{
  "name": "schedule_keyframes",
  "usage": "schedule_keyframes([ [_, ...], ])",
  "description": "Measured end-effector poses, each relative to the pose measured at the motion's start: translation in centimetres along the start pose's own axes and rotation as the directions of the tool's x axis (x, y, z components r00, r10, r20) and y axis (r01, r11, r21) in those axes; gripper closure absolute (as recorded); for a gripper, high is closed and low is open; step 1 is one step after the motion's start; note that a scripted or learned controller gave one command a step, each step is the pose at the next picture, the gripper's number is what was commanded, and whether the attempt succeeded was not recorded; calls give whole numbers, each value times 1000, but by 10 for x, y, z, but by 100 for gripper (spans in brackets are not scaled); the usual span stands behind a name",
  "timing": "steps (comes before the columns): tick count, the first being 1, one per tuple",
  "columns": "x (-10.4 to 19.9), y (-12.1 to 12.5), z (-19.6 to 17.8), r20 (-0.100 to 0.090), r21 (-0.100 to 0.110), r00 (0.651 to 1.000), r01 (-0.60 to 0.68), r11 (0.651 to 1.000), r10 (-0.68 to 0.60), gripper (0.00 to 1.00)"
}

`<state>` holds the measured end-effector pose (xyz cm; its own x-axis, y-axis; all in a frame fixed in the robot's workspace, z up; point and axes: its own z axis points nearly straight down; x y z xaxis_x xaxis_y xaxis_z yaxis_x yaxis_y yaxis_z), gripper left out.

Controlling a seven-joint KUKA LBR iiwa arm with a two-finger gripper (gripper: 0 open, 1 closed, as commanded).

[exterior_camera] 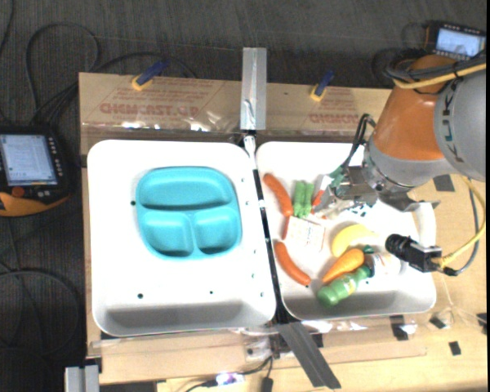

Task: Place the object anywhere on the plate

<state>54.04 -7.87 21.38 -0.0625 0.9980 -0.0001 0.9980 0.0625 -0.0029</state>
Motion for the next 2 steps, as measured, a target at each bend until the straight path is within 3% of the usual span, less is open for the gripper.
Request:
schedule_keyframes([
  [1, 27, 9, -2, 2, 0, 997, 81, 997, -81, 100],
  [2, 44, 63, 31, 2, 1, 982, -186, 982, 186, 100],
])
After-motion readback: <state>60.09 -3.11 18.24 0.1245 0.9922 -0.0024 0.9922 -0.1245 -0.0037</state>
